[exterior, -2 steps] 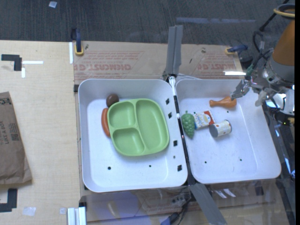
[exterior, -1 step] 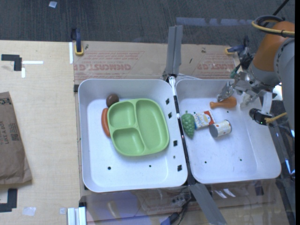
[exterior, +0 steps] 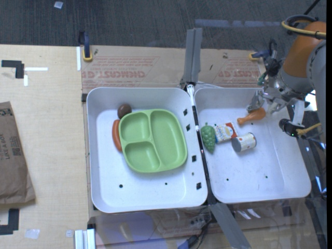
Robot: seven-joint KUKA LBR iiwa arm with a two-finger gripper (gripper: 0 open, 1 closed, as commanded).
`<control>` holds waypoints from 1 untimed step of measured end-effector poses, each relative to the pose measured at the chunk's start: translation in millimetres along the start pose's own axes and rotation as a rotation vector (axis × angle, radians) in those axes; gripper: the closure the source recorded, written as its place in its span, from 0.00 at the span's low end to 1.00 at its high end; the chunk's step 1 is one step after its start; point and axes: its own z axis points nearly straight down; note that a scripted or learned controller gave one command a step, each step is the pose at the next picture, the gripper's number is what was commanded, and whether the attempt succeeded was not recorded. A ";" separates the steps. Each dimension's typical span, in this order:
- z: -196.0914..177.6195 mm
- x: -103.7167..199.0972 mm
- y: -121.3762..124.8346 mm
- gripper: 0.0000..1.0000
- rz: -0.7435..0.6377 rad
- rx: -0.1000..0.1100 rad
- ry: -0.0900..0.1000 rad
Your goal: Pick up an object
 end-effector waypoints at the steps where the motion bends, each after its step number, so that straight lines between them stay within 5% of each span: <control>1: -100.3 65.8 -37.7 1.00 -0.131 -0.001 0.000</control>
